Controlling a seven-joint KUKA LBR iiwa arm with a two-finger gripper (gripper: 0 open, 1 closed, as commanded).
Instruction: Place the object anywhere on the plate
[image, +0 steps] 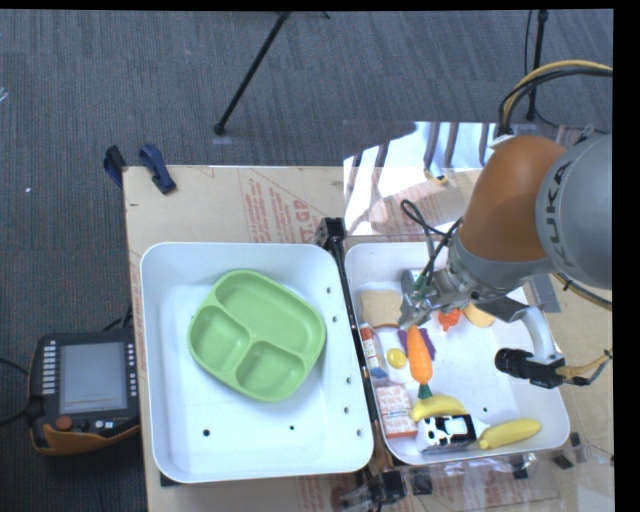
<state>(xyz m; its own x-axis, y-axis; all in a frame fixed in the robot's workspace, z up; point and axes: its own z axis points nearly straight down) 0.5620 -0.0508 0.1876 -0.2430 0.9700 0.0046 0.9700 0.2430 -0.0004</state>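
Nearest to the camera, a black and white toy (447, 430) is lying at the 6 o'clock edge of the right bin (545, 405), between two bananas (509, 433). At its 12 o'clock, a carrot (419, 353) is lying tilted, with its top end at the gripper (414, 310). Whether the gripper is spread or pinching the carrot, I cannot tell. The green plate (257, 335) is sitting in the left bin (170, 410), at 9 o'clock from the carrot, well apart from it.
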